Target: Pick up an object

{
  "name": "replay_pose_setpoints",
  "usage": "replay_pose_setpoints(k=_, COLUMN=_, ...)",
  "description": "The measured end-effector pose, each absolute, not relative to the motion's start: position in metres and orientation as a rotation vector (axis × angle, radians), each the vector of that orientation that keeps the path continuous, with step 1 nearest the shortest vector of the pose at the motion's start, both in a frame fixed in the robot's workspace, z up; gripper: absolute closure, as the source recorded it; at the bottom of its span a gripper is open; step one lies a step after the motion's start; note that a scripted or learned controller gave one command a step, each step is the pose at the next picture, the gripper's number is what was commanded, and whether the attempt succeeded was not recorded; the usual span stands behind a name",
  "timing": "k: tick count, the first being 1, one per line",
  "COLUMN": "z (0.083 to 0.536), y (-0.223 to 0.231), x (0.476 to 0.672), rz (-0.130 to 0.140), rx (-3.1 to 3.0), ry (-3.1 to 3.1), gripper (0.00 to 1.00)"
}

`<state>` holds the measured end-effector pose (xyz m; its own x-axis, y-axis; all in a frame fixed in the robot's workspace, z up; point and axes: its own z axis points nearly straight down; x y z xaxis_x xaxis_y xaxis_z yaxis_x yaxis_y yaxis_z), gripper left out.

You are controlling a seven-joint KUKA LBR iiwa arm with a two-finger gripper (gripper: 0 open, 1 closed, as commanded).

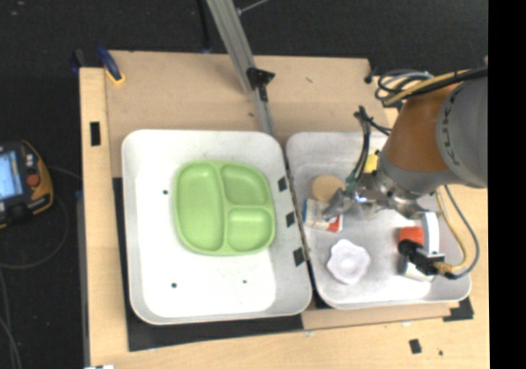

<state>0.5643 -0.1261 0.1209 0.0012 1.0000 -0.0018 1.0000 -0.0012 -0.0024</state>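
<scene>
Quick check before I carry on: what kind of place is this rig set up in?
Probably a robotics lab test bench: a wooden board carrying two white bins, a grey-and-orange arm over the right one, and a handheld controller on dark flooring.

Even overhead light, moderately bright. The left white bin [148, 277] is near blown out, with faint glare on the green divided plate [223, 207] inside it. Soft, short shadows right of that bin, under the arm [427, 141]. Surroundings fall to black. Overall soft, low-resolution focus.
</scene>
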Motion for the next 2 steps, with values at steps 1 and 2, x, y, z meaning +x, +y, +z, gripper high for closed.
replay_pose_setpoints(k=1, z=0.135, y=-0.126, x=0.566, rz=-0.003, rx=-2.229, ry=-2.218, gripper=1.00)
replay_pose_setpoints(k=2, z=0.200, y=-0.125, x=0.570, rz=-0.008, rx=-2.223, ry=-2.231, gripper=1.00)
